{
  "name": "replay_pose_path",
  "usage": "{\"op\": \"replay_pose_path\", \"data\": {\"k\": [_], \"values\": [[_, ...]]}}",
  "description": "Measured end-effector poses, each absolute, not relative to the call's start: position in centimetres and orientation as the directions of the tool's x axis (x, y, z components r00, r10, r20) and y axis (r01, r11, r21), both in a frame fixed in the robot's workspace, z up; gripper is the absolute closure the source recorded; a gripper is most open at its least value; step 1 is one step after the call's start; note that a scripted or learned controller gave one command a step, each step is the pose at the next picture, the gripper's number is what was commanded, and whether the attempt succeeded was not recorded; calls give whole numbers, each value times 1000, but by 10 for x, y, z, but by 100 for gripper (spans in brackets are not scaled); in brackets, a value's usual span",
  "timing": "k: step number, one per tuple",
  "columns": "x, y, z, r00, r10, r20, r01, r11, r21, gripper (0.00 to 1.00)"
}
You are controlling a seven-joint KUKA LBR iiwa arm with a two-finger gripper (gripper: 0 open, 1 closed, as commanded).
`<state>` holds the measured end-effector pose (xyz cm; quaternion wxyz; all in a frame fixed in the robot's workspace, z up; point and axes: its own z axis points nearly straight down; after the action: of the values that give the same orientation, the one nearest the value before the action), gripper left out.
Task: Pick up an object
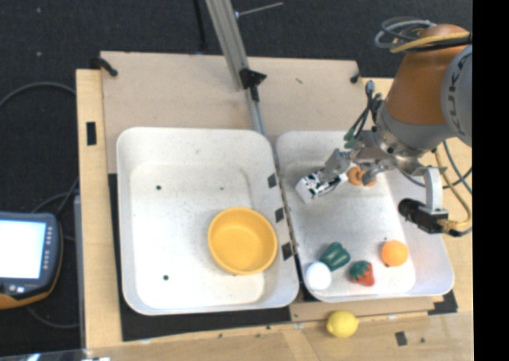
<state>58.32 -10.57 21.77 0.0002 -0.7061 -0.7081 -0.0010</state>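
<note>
Over the right bin (pixel 421 268), the arm slants down-left, its gripper (pixel 316 186) low; whether its fingers are parted, I cannot tell. Nearby lies an orange ball (pixel 394 253).

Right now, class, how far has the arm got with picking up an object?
Done: the pincer is over the right bin. In hand: nothing visibly gripped. Left: grasp and lift something; the green piece, strawberry, orange and white ball lie on the bin floor.

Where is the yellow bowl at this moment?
The yellow bowl stands in the left bin, in its near right part, close to the wall it shares with the right bin.
</note>
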Motion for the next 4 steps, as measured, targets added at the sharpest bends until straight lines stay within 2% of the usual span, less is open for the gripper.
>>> {"op": "replay_pose_path", "data": {"k": [1, 2, 3, 4], "values": [[583, -106, 218, -2, 1000, 2, 1000, 2, 2, 0], [582, -113, 156, 2, 1000, -2, 1000, -2, -5, 0], [581, -114, 104, 3, 1000, -1, 1000, -3, -4, 0], [583, -114, 117, 8, 1000, 1, 1000, -8, 4, 100]]}}
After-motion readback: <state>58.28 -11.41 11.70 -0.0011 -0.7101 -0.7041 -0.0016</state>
